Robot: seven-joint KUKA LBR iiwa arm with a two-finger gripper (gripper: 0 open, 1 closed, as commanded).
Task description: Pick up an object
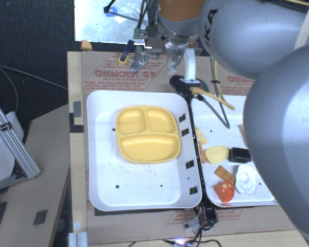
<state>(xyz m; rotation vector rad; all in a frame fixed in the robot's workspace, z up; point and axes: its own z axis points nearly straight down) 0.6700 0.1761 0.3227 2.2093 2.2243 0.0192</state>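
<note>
From my seat nothing's picked yet. My gripper (pixel 155 60) hangs above the far edge of the left bin (pixel 103 138), fingers parted, looks empty I think. Yellow divided plate (pixel 147 134) sits in that bin; small bits wait in the right bin (pixel 262 197).

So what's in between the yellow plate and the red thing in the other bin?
In the camera view, between the yellow plate and the red thing run the bins' touching walls with black clips; then a brown waffle-like piece.

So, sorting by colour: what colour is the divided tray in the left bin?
Pale yellow, plain; the divided tray shows in the camera view.
</note>
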